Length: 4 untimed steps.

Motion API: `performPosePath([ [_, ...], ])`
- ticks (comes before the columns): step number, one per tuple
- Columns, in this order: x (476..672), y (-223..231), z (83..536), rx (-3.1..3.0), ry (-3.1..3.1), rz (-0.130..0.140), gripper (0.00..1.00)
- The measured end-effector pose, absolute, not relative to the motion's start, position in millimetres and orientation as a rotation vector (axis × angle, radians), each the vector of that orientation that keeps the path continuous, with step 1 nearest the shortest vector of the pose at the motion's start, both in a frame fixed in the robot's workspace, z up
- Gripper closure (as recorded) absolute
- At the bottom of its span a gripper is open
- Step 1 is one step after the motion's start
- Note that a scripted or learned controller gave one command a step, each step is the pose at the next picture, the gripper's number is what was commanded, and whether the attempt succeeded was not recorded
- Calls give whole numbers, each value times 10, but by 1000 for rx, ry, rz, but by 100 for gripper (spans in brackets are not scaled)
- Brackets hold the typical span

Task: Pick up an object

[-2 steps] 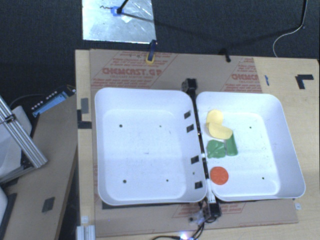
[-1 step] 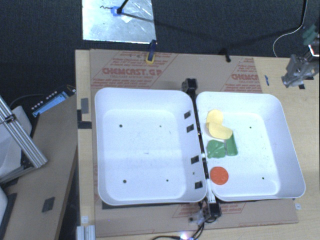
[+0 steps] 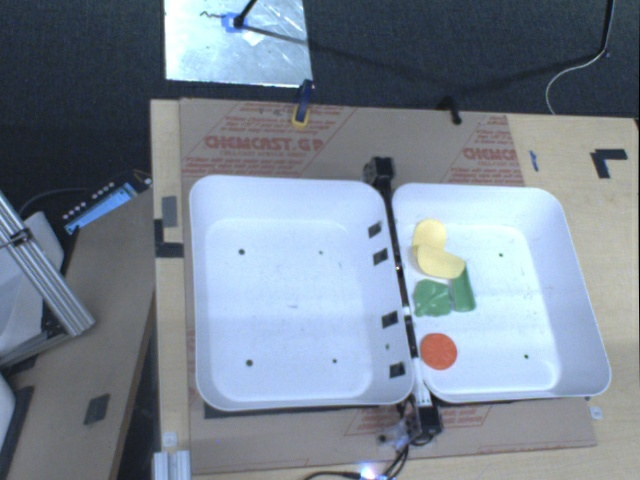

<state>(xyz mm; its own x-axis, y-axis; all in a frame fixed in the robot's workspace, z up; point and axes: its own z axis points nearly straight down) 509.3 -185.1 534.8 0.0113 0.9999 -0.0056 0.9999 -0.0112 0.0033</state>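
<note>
Looking over the bench from my station, I find all the candidates in the right bin (image 3: 560, 268), bunched against its left wall near the divider: two pale yellow pieces (image 3: 434, 249) overlapping at centre frame, two green pieces (image 3: 444, 296) touching just below them, and an orange-red disc (image 3: 438, 351) lying a little apart, lower still. They look to me like small plastic play-food shapes, so I judge them light, stiff and fairly smooth, liable to skid on the white floor if pinched off-centre. The disc seems the easiest target, since it sits alone and lies flat; I would close across its width. The yellow and green pairs touch each other, so a grasp there risks nudging a neighbour, and the bin wall beside them leaves little room on that side. The left bin (image 3: 290, 288) holds nothing I would aim for. As for the gripper, I cannot tell whether it is released or clenched.
</note>
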Motion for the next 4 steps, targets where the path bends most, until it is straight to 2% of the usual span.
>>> performPosePath([
  [1, 4860, -1076, 5356, 2209, 2232, 5, 100],
  [2, 4855, -2121, 5351, 2226, 2208, -1, 100],
  [3, 4869, -1344, 4668, 2213, 2235, 0, 100],
  [4, 4899, -473, 5394, 2201, 2232, 13, 100],
])
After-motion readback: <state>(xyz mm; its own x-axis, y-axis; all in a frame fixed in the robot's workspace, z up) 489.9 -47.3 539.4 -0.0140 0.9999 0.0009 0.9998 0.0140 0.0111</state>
